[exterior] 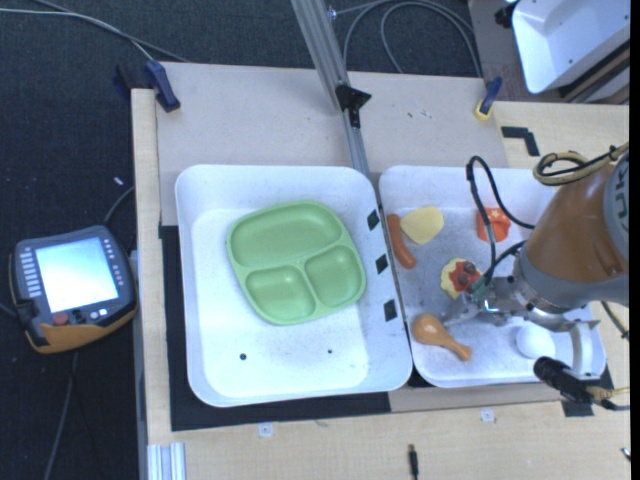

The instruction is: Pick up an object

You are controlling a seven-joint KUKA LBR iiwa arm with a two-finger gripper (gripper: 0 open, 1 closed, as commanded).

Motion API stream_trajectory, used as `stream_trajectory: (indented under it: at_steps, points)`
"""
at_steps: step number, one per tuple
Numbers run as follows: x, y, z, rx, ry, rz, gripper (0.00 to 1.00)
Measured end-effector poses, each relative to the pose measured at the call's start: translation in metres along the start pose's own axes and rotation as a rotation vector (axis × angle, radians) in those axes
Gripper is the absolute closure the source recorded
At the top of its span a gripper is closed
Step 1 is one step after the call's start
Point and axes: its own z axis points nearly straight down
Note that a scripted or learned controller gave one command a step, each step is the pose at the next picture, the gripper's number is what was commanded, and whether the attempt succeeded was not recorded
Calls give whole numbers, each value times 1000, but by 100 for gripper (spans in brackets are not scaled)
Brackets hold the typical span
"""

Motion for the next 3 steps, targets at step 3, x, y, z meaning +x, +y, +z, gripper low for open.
stream_trajectory:
  at_steps: [3]
  points:
    - [6, 9, -102, -12, -5, -3, 100]
